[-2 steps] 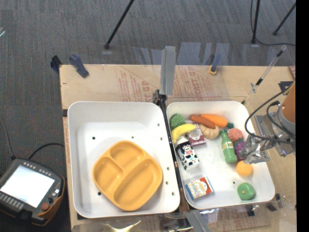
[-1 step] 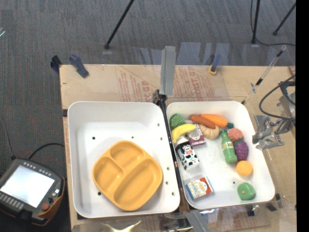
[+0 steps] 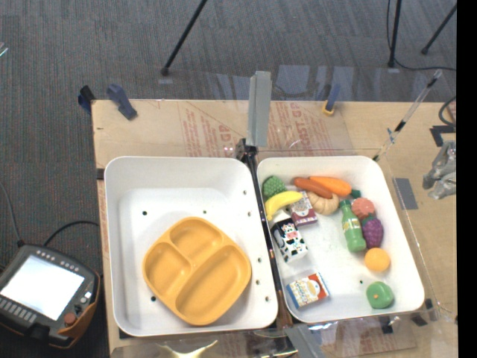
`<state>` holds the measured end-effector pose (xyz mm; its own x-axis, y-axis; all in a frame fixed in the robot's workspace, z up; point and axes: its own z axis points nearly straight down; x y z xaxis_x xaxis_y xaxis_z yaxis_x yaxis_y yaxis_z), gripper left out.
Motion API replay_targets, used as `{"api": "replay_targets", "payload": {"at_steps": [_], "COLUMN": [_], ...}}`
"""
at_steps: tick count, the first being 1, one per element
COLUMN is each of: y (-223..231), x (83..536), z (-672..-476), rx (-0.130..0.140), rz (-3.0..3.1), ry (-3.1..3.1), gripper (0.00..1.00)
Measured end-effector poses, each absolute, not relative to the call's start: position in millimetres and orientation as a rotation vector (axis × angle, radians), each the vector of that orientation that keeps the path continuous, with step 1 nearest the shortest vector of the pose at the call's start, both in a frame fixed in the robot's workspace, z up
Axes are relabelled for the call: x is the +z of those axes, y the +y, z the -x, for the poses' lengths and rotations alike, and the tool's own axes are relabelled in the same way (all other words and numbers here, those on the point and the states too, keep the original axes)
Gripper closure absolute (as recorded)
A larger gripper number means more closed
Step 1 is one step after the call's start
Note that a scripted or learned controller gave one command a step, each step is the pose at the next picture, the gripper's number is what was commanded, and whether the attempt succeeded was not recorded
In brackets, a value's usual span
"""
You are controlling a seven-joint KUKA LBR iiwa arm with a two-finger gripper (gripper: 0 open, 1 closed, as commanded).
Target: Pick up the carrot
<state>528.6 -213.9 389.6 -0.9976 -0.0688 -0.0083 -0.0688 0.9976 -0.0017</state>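
Looking down from the one camera, you had a brown board bench [image 3: 186, 125] on grey ribbed carpet, with dark tripod legs behind it and a screen pendant [image 3: 45, 293] at lower left. Two glossy white bins sat side by side. The left bin [image 3: 127, 177] held a matte yellow three-compartment plate [image 3: 197, 271]. The right bin [image 3: 395, 222] held smooth plastic toy food. The carrot [image 3: 330, 186], orange and tapered, lay near the far wall, touching a reddish sausage [image 3: 309, 186]. A curved banana [image 3: 282, 201], green bottle [image 3: 352, 228], round orange [image 3: 377, 259], green apple [image 3: 380, 294] and boxy blue carton [image 3: 308, 290] lay nearby. The grey metal gripper [image 3: 441, 171] sat at the right edge, outside the bin and well apart from the carrot. You could not tell its grip state.
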Motion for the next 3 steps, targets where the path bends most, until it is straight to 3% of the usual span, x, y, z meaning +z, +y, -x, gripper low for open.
{"api": "replay_targets", "payload": {"at_steps": [1,2,3], "y": [-212,-212,-211], "x": [489,399,473], "z": [-510.2,-486.6,-497.3], "rx": [-0.001,0.013,0.002], "rz": [0.296,1.007,1.159], "ry": [3.122,2.979,2.916], "gripper": [1.0,1.0,1.0]}}
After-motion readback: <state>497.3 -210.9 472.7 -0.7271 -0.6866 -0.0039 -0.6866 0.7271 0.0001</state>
